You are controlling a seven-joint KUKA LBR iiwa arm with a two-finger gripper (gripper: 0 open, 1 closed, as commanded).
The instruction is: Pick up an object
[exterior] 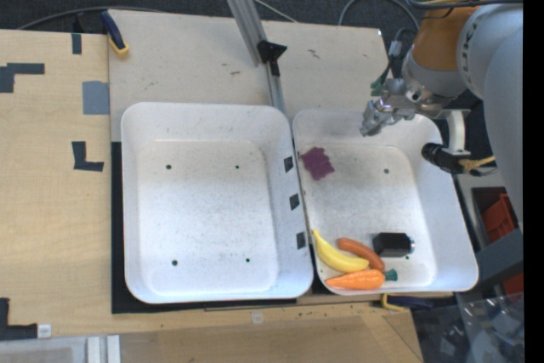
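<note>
I see a purple block (317, 162), yellow banana (334, 255), two orange carrots (360, 279), and a black box (393, 244) in the black-speckled white bin (425, 183).

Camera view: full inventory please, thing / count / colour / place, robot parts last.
bins: 2, white, side by side on the bench
purple piece: 1, purple, right bin, upper left
banana: 1, yellow, right bin, near edge
carrots: 2, orange, right bin, beside the banana
black block: 1, black, right bin, right of the carrots
metal rail: 1, grey, slanting down to the bins' divide
arm: 1, grey with orange band, from the right
gripper: 1, metal, over the right bin's far edge
</note>
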